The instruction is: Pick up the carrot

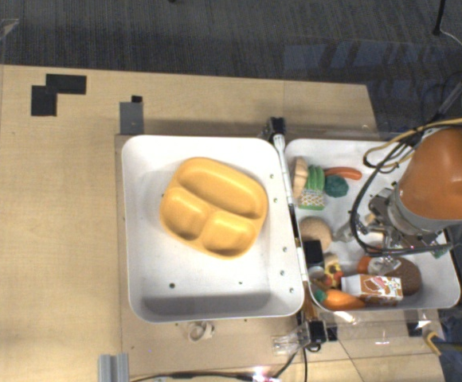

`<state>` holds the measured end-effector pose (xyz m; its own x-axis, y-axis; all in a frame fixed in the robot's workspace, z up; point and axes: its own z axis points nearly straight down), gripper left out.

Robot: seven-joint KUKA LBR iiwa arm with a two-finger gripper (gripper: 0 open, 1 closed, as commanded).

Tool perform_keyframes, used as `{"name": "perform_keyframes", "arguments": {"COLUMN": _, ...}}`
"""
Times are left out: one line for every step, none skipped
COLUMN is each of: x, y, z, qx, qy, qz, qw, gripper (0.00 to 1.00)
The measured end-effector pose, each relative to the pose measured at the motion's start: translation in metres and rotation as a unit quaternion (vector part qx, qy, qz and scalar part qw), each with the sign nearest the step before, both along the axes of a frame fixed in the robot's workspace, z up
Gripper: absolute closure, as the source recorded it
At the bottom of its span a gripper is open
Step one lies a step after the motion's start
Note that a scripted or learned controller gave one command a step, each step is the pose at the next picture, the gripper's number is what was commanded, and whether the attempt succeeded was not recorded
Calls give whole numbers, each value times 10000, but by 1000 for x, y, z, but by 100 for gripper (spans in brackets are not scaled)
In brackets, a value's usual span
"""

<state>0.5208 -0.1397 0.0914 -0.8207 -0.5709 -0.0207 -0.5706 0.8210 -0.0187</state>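
I hang over the right bin (451,286), my orange band and wrist housing covering the tool from the camera, so my gripper (384,255) sits somewhere under that cluster of cables and metal, and I cannot tell how wide it is set or whether anything is in it. The carrot (341,298) lies down and to the left of me as the camera sees it, along the near edge of the bin, its orange body pointing toward the bin's left corner. Just beside it, directly below my tool, a small brown and red carton (381,287) lies flat, and a dark brown rounded piece (409,271) rests against the carton's right end. To my left sits a pale round item (314,230), with a black block (313,251) just below it. Farther up from me, near the bin's far wall, are a green toy vegetable (323,185) and a thin red-orange piece (344,172). Well off to my left, the other bin (147,293) holds a large yellow moulded shape (213,205), apart from everything I am working over.
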Motion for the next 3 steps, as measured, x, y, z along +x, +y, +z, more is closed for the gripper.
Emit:
{"name": "perform_keyframes", "arguments": {"x": -3, "y": 58, "z": 50, "qx": 27, "qy": 49, "qz": 186, "qw": 9998, "gripper": 0}}
{"name": "perform_keyframes", "arguments": {"x": -21, "y": 119, "z": 96, "qx": 43, "qy": 73, "qz": -331, "qw": 9994, "gripper": 0}}
{"name": "perform_keyframes", "arguments": {"x": 61, "y": 74, "z": 96, "qx": 20, "qy": 70, "qz": -87, "qw": 9999, "gripper": 0}}
